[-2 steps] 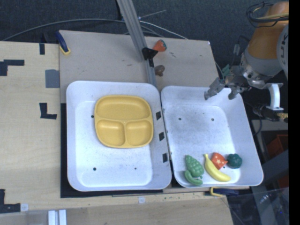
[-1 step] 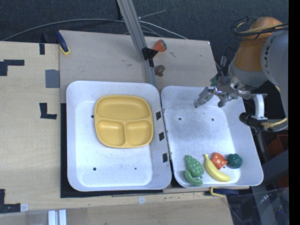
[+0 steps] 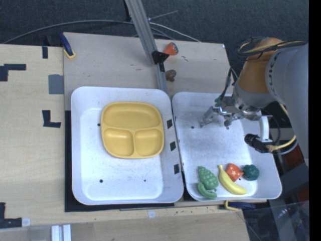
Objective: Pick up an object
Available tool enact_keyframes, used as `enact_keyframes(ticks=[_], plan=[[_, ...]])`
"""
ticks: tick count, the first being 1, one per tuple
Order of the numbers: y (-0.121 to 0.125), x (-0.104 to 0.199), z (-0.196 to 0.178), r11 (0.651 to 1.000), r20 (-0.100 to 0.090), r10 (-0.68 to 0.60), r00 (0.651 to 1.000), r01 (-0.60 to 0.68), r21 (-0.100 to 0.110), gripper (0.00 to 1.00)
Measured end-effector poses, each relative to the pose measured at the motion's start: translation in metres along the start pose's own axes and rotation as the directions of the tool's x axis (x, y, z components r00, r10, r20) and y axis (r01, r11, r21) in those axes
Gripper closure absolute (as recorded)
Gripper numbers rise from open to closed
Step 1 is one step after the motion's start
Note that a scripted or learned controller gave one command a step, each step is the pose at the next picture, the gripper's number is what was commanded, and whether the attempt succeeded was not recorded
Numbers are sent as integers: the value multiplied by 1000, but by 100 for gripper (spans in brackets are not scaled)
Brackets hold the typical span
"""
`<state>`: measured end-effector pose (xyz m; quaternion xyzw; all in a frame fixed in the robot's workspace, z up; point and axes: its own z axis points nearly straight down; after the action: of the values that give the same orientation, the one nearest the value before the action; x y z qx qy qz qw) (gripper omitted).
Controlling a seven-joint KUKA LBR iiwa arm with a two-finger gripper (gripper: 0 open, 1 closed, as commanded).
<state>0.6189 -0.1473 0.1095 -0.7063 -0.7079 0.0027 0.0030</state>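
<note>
Several toy foods lie in a row at the near edge of the right bin [image 3: 200, 144]: a green bumpy vegetable [image 3: 206, 181], a yellow banana [image 3: 229, 182], a red-orange piece [image 3: 232, 171] and a dark green round piece [image 3: 250, 172]. My gripper [image 3: 216, 117] hangs over the far part of the right bin, well away from the foods, its fingers spread open with nothing between them.
The left bin [image 3: 85, 179] holds a yellow divided plate [image 3: 132, 129]. A metal pole [image 3: 143, 26] rises behind the bins, with an orange clip [image 3: 171, 48] at its base. The arm's grey body and orange band [image 3: 258, 72] stand over the right bin's far right.
</note>
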Motion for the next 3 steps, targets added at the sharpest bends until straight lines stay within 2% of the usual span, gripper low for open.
enact_keyframes(ticks=[1,2,3], plan=[[2,0,-14,1000,0,-1,1000,1,-5,100],[0,2,-77,1000,1,0,1000,0,-13,100],[-1,7,-131,1000,1,-1,1000,1,-13,100]])
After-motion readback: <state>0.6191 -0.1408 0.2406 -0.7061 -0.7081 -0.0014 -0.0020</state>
